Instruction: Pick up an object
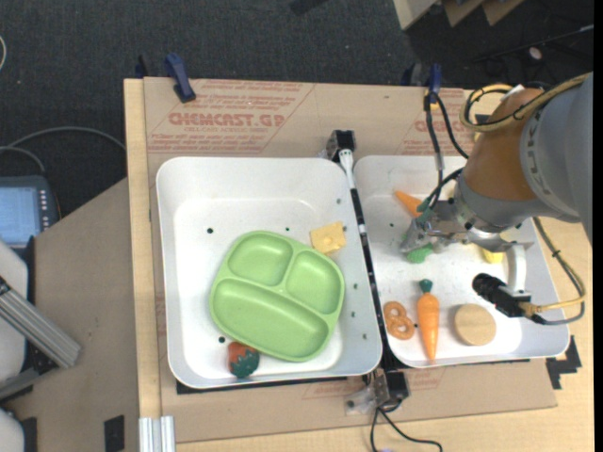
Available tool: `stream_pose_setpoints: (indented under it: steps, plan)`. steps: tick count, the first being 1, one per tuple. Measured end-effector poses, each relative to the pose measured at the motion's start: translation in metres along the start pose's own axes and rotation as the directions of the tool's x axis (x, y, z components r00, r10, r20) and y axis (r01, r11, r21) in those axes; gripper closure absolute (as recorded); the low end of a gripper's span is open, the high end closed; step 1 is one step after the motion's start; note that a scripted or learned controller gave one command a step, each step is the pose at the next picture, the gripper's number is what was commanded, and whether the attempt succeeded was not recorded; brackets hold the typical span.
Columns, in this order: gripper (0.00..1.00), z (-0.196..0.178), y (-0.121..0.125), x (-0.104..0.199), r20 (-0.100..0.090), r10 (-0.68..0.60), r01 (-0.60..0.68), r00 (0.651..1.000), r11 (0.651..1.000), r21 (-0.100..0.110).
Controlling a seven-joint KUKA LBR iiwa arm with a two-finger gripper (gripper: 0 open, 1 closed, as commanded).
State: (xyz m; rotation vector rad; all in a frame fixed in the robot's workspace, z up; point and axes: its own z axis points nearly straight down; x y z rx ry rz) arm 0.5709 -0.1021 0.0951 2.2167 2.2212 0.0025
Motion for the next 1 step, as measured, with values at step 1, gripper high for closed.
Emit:
stream_pose_setpoints:
  steps: [1]
  plan:
    - [1.00, -0.0940, -0.0331, 0.0459, -0.002, -0.002, 0.002, 1.000, 1.000, 0.000]
